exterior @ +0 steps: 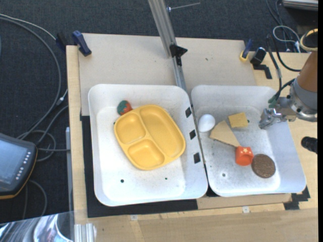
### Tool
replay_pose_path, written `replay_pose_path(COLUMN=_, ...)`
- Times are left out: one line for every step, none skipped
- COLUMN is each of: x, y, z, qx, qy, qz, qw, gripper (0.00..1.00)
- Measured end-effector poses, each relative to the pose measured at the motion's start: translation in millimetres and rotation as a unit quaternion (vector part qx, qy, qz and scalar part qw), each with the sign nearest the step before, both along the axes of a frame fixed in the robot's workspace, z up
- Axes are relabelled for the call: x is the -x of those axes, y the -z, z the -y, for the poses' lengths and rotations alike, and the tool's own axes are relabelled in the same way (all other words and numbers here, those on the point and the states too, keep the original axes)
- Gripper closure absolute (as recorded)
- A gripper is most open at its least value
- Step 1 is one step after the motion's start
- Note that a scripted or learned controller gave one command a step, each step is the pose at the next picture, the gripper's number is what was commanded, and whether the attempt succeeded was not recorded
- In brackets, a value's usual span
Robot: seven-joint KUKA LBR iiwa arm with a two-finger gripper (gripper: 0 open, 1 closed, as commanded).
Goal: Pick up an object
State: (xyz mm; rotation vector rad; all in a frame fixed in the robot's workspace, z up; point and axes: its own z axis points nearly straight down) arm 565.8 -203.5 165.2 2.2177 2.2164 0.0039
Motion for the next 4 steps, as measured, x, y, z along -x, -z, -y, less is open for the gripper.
replay_pose_path(x=4.9, y=-62.4, z=2.7, qx=0.0003, qy=-0.001, qz=0.001, qw=1.0, gripper=1.0)
replay_pose_path(x=3.6, y=-93.5, z=2.8, qx=-0.0002, qy=-0.001, qz=0.0, qw=1.0, gripper=1.0)
replay_pose_path(x=7.0, y=-89.2, z=-60.2, qx=-0.0031, qy=-0.004, qz=-0.004, qw=1.0, gripper=1.0)
replay_pose_path(x=5.4, y=-75.5, z=-118.8, qx=-0.0034, qy=-0.004, qz=-0.005, qw=1.0, gripper=1.0)
